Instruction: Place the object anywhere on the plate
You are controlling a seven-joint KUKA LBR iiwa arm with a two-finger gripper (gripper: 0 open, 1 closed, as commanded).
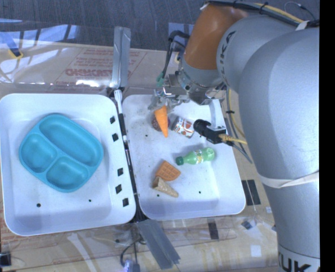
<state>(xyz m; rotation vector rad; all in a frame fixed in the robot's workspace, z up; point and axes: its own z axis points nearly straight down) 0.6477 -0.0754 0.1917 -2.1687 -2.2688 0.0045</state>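
A blue plate (pixel 61 151) with three compartments lies in the left bin (pixel 9 208). In the right bin (pixel 230 200) an orange carrot (pixel 163 121) lies near the far left, point toward the front. My gripper (pixel 165 98) hangs directly over the carrot's thick end, at or just above it. Whether it grips the carrot is hidden from this angle. The grey arm with its orange band (pixel 210 35) reaches in from the upper right.
Beside the carrot sit a small dark item (pixel 156 124) and a red-and-white can (pixel 184 127). A green bottle (pixel 197 157) lies further forward, and a waffle piece (pixel 168 170) with a cone (pixel 166 187) lies near the front. A black-notched divider (pixel 122 152) separates the bins.
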